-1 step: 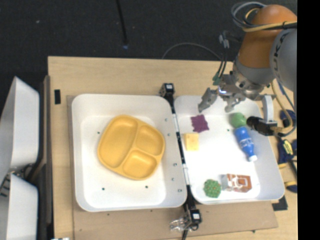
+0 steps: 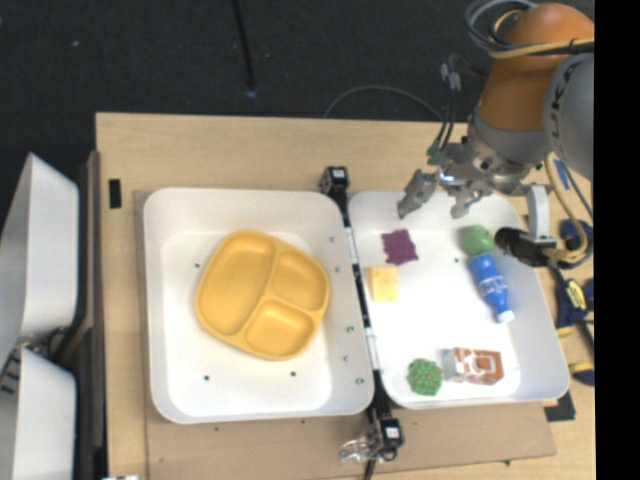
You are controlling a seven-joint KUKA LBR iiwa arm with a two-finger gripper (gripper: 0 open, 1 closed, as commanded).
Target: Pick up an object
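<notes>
The gripper (image 2: 438, 196) hangs open and empty over the right bin's (image 2: 530, 383) far edge, seemingly poised to drop onto the purple object (image 2: 400, 246) just beside it.

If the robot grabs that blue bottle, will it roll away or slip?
The blue bottle lies on its side in the right bin, so a nudge across its round body would probably roll it. It looks like smooth plastic, so it may slip. The tool hangs open near the bin's far edge, apart from it.
</notes>
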